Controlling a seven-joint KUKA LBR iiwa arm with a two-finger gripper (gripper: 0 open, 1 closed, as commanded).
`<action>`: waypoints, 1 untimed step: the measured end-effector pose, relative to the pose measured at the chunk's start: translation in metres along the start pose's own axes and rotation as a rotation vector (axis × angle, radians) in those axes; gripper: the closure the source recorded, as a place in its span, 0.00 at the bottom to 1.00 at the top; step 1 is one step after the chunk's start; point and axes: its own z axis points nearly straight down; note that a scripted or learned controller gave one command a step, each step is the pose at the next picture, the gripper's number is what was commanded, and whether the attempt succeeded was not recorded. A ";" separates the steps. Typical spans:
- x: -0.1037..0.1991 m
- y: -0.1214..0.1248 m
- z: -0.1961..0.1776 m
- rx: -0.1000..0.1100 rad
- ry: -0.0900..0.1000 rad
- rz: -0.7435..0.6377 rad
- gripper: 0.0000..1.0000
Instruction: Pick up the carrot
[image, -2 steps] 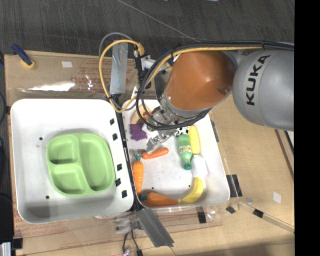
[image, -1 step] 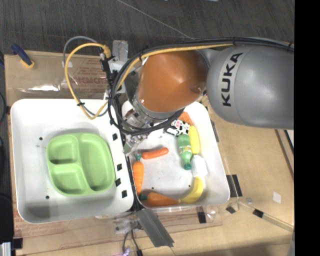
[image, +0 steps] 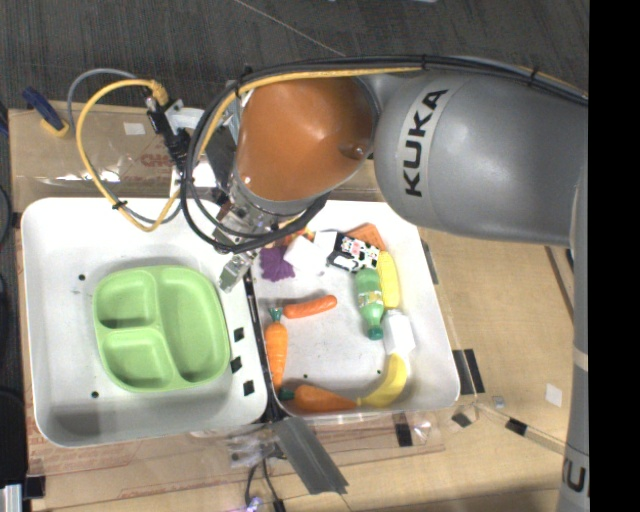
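Three orange carrots lie in the right bin (image: 432, 300): a small one (image: 310, 307) near the middle, one (image: 276, 350) lengthwise along the left wall, and one (image: 318, 400) along the front wall. The arm's orange band and grey wrist hang over the bin's back left corner and hide most of my gripper (image: 243, 245). It sits low by the divider between the bins, just left of a purple toy (image: 275, 263) and behind the small carrot. I see nothing held in it.
The right bin also holds a cow-patterned item (image: 352, 253), a green bottle (image: 370, 300), two yellow bananas (image: 388, 280) (image: 393, 378) and an orange piece (image: 370, 236). A green divided plate (image: 160, 325) lies in the left bin (image: 50, 260). Yellow and black cables (image: 110, 150) loop behind.
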 end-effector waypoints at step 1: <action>-0.023 -0.078 -0.009 0.000 -0.001 -0.172 1.00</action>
